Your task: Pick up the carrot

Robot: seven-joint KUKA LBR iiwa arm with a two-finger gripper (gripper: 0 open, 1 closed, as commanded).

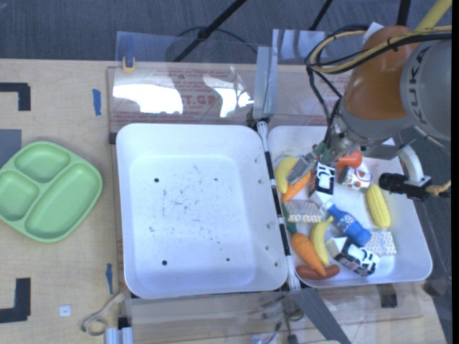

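An orange carrot [304, 249] lies near the front left corner of the right bin [414, 244], between a yellow banana [320, 239] and the bin's wall. A second orange, carrot-like piece [297, 188] lies further back, beside another yellow piece [285, 169]. My gripper [320, 169] hangs low over the back of the right bin, right next to that second orange piece and well behind the front carrot. Nothing is visibly held in it.
The right bin also holds a corn cob [378, 205], a blue bottle [346, 223], a red sausage [316, 271], a black-and-white item [357, 258] and wafer pieces [305, 210]. The left bin [143, 145] adjoins it. A green divided plate [47, 190] lies far left.
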